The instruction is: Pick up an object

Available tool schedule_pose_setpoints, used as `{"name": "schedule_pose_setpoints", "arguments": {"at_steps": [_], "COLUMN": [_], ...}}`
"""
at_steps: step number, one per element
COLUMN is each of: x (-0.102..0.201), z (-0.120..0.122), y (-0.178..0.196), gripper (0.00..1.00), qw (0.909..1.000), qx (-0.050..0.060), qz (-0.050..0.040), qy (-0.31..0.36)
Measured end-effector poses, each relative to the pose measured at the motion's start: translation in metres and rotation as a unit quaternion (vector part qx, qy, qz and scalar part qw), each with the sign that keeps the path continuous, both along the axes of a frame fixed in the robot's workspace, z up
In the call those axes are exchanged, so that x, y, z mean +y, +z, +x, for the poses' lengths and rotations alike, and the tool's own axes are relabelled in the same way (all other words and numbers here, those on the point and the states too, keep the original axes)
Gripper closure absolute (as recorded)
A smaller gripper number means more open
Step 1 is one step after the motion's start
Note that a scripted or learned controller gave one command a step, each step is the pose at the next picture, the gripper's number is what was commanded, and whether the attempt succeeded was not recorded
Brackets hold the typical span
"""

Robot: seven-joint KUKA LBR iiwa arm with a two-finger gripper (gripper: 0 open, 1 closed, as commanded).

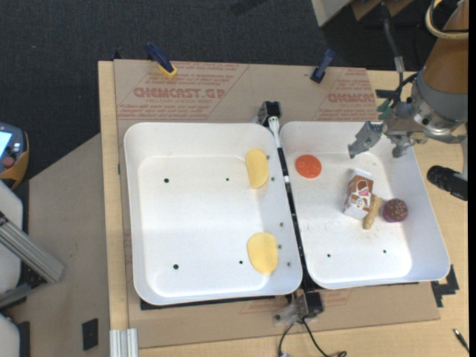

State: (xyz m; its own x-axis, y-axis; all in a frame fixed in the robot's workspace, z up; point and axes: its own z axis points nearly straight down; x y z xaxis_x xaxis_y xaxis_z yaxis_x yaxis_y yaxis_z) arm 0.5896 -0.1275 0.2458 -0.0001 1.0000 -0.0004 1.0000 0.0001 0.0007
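Claw [376, 147] spread wide, pinching nothing, hanging over the far part of the right bin [428, 236] and apart from every item below.

Candidates for the pick, all lying on the right bin's floor:
- small white carton [358, 193] with red print, a little nearer than the claw
- tan stick-like piece [370, 216], touching the carton's near corner
- dark purple round item [394, 210], just beside the stick
- orange disc [309, 166], alone, close to the wall between the bins

Also two yellow pieces, one far [257, 168] and one near [262, 251], in the left bin [137, 199], well apart from the claw.

Possible failures, judged from this layout:
- Crowding around the carton: risk of bringing one finger down on top of the stick or the round item, not beside it, and so pushing without gripping.
- Risk of closing on two neighbours together and losing one during the lift.
- Round item: probably easy to roll away after a touch from one side only.
- Orange disc: seemingly flat and low, so danger of sliding over it or striking the bin floor.
- Carton lying at a slant: likely to slip out of a grasp not turned to match its narrow sides.

Readable writing: "CHEMCAST G.P" in red on the cardboard sheet [223, 88] covering the surface under the bins, at far left; repeated at far right, partly hidden by the arm. Smaller red lines beneath: too small to read. Print on the carton: not legible.
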Motion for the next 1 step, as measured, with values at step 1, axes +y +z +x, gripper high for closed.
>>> {"name": "schedule_pose_setpoints", "arguments": {"at_steps": [1], "x": [0.0208], "z": [-0.0209], "y": [-0.137], "gripper": [0.0], "qw": [1.0], "qx": [0.001], "qz": [-0.0007], "qy": [0.0]}}
